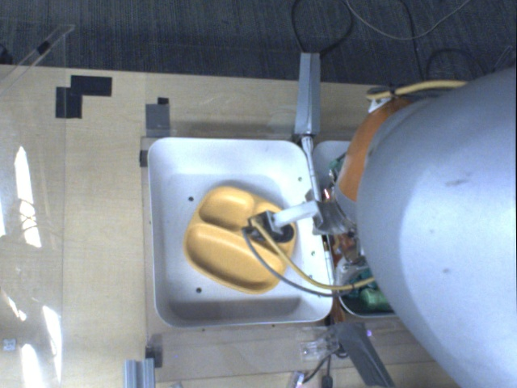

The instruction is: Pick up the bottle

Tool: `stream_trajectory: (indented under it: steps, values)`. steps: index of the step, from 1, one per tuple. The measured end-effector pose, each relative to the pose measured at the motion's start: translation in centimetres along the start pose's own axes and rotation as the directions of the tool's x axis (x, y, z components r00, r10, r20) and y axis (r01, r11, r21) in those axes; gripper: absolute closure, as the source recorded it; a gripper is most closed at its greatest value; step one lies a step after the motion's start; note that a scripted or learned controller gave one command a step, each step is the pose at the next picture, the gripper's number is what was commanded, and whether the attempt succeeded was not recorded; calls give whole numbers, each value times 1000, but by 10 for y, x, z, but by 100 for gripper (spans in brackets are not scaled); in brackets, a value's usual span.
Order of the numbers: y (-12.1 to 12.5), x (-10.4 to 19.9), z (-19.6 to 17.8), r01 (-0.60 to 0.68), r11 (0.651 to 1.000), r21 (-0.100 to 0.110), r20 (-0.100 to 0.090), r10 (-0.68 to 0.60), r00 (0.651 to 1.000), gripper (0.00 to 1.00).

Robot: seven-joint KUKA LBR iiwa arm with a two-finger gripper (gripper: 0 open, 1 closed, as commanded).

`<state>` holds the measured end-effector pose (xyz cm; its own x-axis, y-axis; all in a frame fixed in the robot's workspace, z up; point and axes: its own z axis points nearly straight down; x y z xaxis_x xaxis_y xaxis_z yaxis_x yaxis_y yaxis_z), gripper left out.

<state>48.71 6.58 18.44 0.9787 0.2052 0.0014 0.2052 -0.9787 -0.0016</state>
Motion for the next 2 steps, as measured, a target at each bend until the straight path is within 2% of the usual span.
stream_trajectory:
  steps: [1,2]
  values:
    - [53,-11,1,212,977,0,3,-212,977,0]
    - [24,36,1,137,991,-1,2,-137,991,0]
